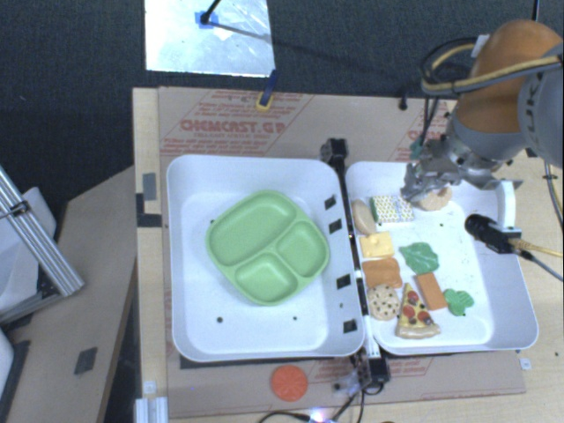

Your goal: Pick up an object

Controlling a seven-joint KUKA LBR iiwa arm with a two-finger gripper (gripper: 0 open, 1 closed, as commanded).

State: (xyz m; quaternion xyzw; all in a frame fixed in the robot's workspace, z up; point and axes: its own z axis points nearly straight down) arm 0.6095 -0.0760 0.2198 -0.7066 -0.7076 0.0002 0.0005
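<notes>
My gripper (pixel 423 186) hangs low over the far part of the right bin (pixel 507 311), right above a pale round bun-like piece (pixel 435 201). Just left of it lie a small patterned white block (pixel 390 208) and a beige oval piece (pixel 363 216). Nearer the front of that bin sit a yellow cheese square (pixel 377 244), a brown toast slice (pixel 382 272), a cookie (pixel 382 302), a pizza slice (pixel 415 316), an orange stick (pixel 431 290) and two green leafy pieces (pixel 419 256) (pixel 458 300).
The left bin (pixel 189 324) holds a green three-compartment plate (pixel 267 247). A black divider with clips (pixel 346 236) runs between the bins. An orange disc (pixel 288 381) lies on the cardboard in front. A metal frame (pixel 31 236) stands at the left.
</notes>
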